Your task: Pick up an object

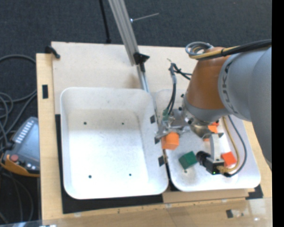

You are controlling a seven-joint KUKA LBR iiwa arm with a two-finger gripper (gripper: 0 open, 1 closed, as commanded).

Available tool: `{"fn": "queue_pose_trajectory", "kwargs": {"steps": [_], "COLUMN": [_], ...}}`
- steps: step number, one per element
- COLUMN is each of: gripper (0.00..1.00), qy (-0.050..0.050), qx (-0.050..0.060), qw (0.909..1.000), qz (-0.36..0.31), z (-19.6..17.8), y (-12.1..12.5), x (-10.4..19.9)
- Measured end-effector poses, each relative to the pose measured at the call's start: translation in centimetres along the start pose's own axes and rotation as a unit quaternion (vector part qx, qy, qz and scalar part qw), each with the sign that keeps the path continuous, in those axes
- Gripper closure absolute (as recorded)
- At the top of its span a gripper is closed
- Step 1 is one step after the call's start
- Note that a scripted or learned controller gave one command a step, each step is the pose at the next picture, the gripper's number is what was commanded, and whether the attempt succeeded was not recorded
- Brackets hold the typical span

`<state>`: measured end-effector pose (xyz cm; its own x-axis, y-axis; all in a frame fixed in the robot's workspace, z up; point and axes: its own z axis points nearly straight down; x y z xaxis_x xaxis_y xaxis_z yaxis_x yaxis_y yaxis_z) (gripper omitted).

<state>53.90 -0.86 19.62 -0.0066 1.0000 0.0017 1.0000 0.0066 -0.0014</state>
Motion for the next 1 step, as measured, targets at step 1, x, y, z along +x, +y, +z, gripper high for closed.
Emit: {"fn": "queue_pose_trajectory", "kwargs": {"steps": [1], "gripper": [1.00], "qy": [0.000], "qx": [-0.001], "qw": [1.0000], "qz": [-0.001], "z": [-0.42], "y": [1.31], "x": [5.95]}}
